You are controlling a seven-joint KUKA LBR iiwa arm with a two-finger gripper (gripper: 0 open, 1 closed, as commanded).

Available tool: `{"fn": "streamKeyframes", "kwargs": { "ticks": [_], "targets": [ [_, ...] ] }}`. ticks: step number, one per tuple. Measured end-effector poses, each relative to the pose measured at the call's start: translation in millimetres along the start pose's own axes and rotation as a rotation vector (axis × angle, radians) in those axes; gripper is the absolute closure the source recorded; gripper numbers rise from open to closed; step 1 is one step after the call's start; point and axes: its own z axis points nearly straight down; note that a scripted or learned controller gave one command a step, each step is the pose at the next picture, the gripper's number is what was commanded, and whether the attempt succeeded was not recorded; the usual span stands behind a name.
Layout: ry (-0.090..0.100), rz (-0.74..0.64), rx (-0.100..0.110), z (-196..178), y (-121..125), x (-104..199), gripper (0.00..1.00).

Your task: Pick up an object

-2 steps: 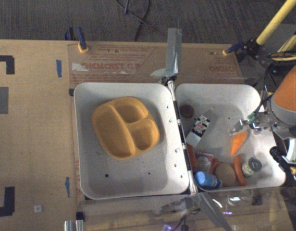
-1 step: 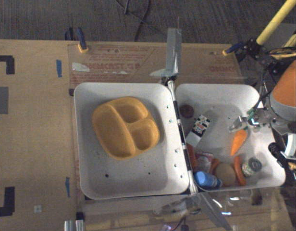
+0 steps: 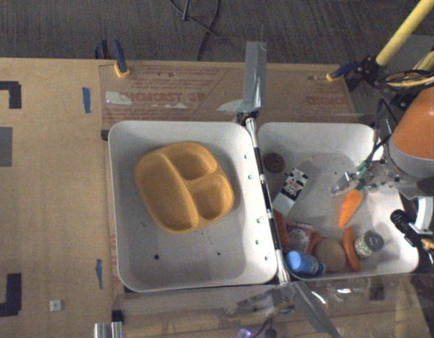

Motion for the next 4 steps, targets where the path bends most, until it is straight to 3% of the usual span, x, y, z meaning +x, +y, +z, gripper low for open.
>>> {"fn": "streamKeyframes", "kwargs": {
  "ticks": [1,2,3,4],
  "targets": [
    [-0.023,0.010,-0.014,-17.8,1.3,-12.1,1.00],
    [-0.018,0.006,-0.013,-18.0,2.5,-9.1,0.00],
    [0.011,0.002,-0.014,-3.1,-25.8,-10.6,0.00],
    [-0.010,0.010,-0.025,-18.8,-24.5,-20.0,1.00]
  ]
}}
